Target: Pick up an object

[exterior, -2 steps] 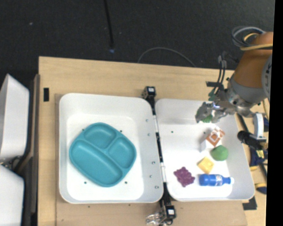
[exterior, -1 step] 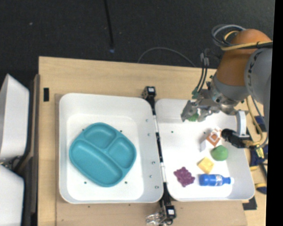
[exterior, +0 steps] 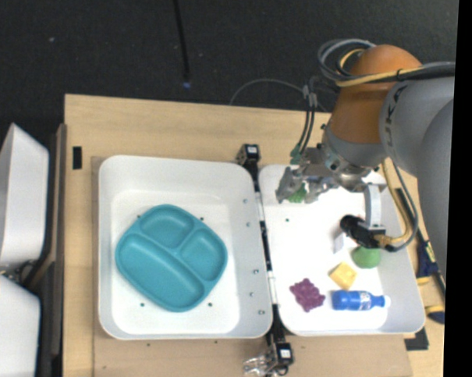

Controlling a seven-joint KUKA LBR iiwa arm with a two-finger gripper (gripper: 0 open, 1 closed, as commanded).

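Two white bins | left bin (exterior: 111, 186): teal divided plate (exterior: 171, 256) | right bin (exterior: 312, 242): purple grape cluster (exterior: 307, 294), yellow block (exterior: 342, 274), blue bottle (exterior: 357, 301), green ball (exterior: 366, 257) near front-right | gripper (exterior: 296, 186) over right bin's far-left corner, beside something green; finger spread cannot be told

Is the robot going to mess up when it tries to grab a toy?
It might. The purple toy, yellow block and blue bottle lie close together in the right bin, so reaching for one could bump the others. The green ball could roll away if nudged. The gripper sits near the bin's far corner, so it might scrape the wall.
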